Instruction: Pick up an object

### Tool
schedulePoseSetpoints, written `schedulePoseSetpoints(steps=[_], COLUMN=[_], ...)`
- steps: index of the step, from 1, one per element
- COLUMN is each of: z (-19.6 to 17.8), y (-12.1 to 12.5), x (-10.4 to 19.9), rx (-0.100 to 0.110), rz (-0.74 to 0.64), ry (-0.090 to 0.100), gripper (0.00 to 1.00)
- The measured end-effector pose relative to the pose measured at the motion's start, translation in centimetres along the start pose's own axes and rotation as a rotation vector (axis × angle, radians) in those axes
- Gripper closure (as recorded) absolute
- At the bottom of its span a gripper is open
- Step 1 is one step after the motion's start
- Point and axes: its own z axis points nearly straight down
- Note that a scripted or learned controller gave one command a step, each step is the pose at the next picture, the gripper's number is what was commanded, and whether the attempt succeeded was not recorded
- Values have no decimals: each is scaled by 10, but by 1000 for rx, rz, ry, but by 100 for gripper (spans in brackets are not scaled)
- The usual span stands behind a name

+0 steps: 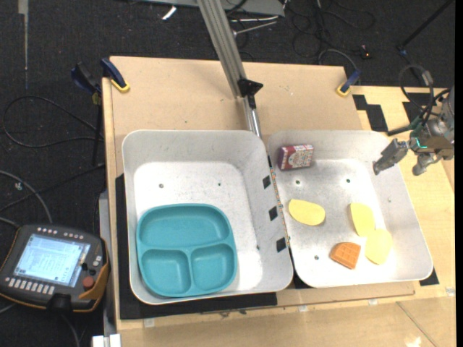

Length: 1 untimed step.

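Note:
The right bin [329, 183] holds a small maroon carton [296, 156] lying at its far left. Nearer the front lie a yellow oval piece [307, 212], two pale yellow pieces [361, 218] [378, 246] and an orange waffle-like piece [346, 254]. My gripper [397, 168] hangs over the bin's far right edge. Its two fingers are spread open with nothing between them, well above and to the right of the objects.
In the left bin [188, 172], a teal divided tray [187, 249] sits at the front. A slanted metal pole [224, 42] rises behind the bins' seam. A teach pendant [51, 266] lies off the bench at the lower left. Clamps [116, 78] [349, 85] mark the bench's far corners.

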Motion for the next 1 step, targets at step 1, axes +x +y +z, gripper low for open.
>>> schedulePoseSetpoints(steps=[1], z=[-10], y=[1], x=[0], rx=[-2], rz=[-3], ry=[-1], gripper=[100])
